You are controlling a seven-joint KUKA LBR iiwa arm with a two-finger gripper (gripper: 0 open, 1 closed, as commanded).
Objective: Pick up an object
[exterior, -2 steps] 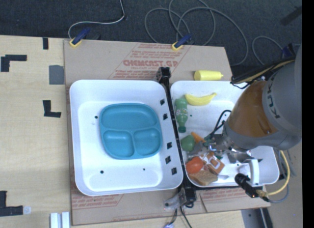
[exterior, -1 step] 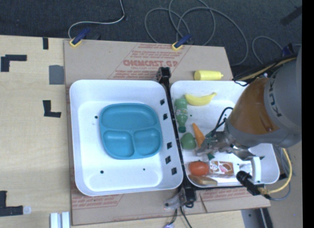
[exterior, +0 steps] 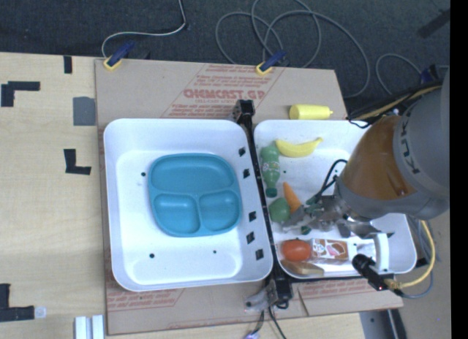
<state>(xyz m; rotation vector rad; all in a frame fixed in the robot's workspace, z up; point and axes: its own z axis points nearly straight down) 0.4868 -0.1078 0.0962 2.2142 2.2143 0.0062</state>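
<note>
Carrot (exterior: pixel 292 196) lies slanted, tip toward upper left, beside pincer (exterior: pixel 316 213) whose opening I cannot tell.

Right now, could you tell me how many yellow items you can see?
2: a banana at the right bin's far end, and a yellow cylinder on the cardboard beyond it. The arm may hide others.

Illumination even and moderately bright, apparently diffuse from overhead. White bins (exterior: pixel 117 184) read bright without blown-out glare; the blue divided tray (exterior: pixel 194 193) shows a soft sheen only. Shadows faint and short, falling just inside the bin walls. Overall image soft and low in resolution; the arm (exterior: pixel 409 162) is blurred. Dark carpet (exterior: pixel 73 1) is underexposed, with little detail.
</note>
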